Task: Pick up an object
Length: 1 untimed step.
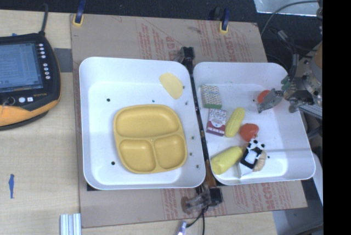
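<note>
Two white bins: the left bin (93, 118) holds a yellow divided tray (149, 138); the right bin (293, 165) holds small toys. The gripper (274, 98), at its far right, grasps a red object (266, 96).

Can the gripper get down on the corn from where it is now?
Probably yes. The gripper hangs over the right bin, and the corn lies uncovered, though a red carton sits close beside it.

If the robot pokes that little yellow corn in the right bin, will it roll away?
Probably, a bit. The corn looks rounded and lies on its side, so a push could roll it. The small box right beside it might stop it. It looks like a light plastic toy.
</note>
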Motion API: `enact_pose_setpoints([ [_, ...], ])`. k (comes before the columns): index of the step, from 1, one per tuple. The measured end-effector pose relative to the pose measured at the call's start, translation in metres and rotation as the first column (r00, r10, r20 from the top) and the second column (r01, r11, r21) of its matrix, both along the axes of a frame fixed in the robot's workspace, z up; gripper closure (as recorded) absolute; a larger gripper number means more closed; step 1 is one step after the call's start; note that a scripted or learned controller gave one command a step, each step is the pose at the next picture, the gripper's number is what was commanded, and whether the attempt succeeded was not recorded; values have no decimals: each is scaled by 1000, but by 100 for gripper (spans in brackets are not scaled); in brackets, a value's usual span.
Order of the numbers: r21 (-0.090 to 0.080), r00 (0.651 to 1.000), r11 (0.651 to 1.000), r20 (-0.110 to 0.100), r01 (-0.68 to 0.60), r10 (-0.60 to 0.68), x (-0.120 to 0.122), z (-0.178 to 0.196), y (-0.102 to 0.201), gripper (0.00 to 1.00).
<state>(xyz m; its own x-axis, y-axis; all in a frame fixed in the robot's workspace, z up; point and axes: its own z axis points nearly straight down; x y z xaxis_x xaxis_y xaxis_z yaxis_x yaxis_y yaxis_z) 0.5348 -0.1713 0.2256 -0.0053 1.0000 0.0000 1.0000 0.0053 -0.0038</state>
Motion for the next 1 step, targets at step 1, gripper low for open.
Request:
enact_pose_setpoints([
  [1,-1,1000,1000,-2,-1,1,74,-128,32,0],
])
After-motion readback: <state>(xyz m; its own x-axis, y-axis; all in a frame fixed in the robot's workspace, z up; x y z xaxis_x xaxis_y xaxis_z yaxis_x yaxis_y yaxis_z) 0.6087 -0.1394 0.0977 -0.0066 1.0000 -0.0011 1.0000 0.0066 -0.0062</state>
